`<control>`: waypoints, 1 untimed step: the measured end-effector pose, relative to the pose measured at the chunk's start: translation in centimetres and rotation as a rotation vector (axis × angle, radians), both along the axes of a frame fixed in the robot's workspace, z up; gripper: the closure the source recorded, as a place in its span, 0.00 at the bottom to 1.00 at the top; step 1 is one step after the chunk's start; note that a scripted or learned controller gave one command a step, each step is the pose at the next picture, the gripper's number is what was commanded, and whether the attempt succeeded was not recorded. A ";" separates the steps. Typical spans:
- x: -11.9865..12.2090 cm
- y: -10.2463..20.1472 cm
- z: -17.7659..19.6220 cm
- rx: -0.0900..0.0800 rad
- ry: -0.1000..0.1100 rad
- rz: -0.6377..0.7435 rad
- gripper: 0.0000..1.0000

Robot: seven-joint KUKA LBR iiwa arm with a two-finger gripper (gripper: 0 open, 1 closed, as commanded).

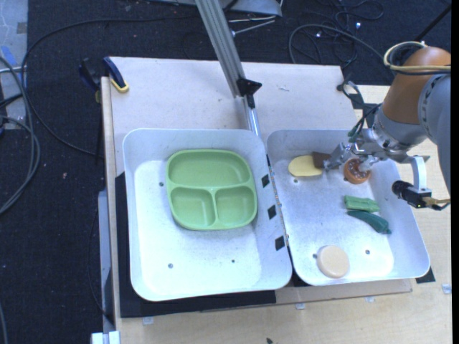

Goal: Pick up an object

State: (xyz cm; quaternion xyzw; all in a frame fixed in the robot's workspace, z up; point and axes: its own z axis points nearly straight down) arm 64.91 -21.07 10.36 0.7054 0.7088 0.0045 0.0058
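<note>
My arm (419, 102) comes in from the right of the camera view, its grey body bent downward below the orange band. The wrist tilts down and to the left, ending in the gripper (343, 158), which sits low. From this slanted angle the metal parts at the tip blur together, so I cannot tell how the jaws stand.
</note>
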 end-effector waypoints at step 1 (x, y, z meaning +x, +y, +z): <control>0.2 -0.3 1.3 -0.013 -0.014 0.002 1.00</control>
